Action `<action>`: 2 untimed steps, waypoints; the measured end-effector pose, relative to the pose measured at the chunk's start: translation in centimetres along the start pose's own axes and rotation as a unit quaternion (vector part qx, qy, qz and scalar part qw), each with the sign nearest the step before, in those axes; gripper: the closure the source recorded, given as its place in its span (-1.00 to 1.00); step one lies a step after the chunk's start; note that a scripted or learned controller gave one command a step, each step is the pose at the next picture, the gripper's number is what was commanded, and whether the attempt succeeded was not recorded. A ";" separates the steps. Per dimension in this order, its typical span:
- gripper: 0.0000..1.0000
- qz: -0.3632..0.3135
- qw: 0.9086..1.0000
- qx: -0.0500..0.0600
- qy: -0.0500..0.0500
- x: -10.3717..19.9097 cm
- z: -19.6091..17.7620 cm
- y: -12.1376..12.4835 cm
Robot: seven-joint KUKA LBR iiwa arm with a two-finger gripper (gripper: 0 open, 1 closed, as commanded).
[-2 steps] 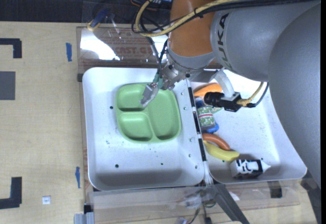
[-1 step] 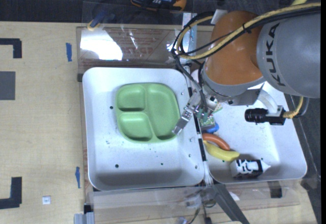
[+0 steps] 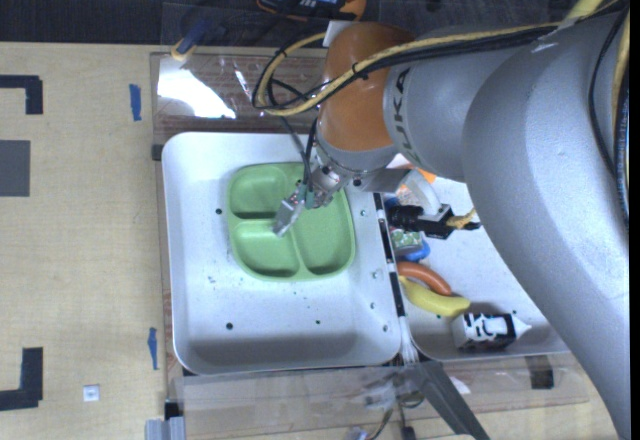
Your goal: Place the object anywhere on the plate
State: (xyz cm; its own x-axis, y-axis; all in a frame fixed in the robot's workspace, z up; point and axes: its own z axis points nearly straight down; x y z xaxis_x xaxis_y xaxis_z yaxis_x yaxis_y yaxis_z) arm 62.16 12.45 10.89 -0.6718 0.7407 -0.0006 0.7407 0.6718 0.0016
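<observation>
Plate (image 3: pixel 262 246): one, green, three compartments, in the left bin (image 3: pixel 200 258); bare white floor surrounds it, widest toward the near rim.
Gripper (image 3: pixel 293 213): over the plate's centre ridge; finger state cannot be told, no object seen in it.
Right bin (image 3: pixel 500 258): one banana (image 3: pixel 437 302), one orange piece (image 3: pixel 425 277), one black-and-white item (image 3: pixel 487 327), crowded beside the divider.
Arm (image 3: pixel 470 118): letters "UKA" legible.
</observation>
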 end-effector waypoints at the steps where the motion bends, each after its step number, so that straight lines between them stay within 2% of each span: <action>1: -1.00 -0.007 1.000 -0.001 -0.001 -5.7 -9.7 0.0; 2: 1.00 -0.008 1.000 -0.003 -0.003 -5.6 -10.8 0.2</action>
State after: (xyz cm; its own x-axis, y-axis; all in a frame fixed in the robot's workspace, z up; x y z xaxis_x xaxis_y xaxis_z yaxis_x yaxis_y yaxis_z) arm 66.10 8.43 21.68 -0.6843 0.7292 -0.0071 0.7292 0.6843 0.0076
